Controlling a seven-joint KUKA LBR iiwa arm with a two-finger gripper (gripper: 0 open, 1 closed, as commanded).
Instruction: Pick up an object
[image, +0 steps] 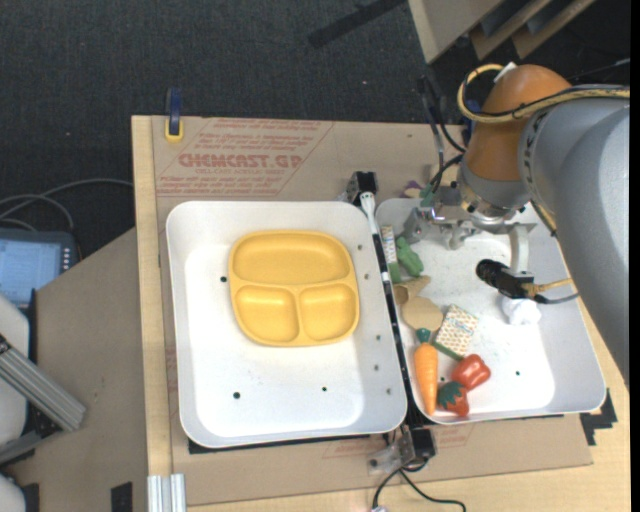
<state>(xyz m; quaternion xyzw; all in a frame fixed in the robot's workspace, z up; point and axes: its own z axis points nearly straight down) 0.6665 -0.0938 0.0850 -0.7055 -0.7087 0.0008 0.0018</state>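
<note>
My gripper hangs low over the far end of the right bin, under the orange wrist band. Just left of it, by the bin's left wall, lies a green toy vegetable. Nearer the front are a tan piece, a beige piece, a patterned square block, an orange carrot, a red pepper and a small red fruit. I see nothing held by the gripper.
The left bin holds a yellow divided plate towards its far side. A black tool lies at the far end of the ridge between the bins. The grey arm covers the right bin's far right corner.
</note>
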